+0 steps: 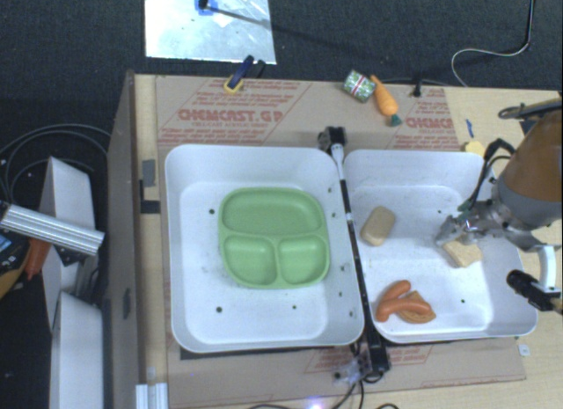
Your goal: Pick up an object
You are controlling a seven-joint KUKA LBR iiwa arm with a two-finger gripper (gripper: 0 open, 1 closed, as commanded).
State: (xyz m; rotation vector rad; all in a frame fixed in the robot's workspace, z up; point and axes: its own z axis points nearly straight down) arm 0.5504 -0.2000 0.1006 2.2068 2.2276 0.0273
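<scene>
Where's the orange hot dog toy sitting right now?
The orange hot dog toy lies in the right bin, near its front edge, below the tan bread piece and left of the gripper.

The arm [537, 178] reaches in from the right, orange band above the wrist. Its gripper [457, 230] points leftward and hangs low; the finger state is unclear
</scene>
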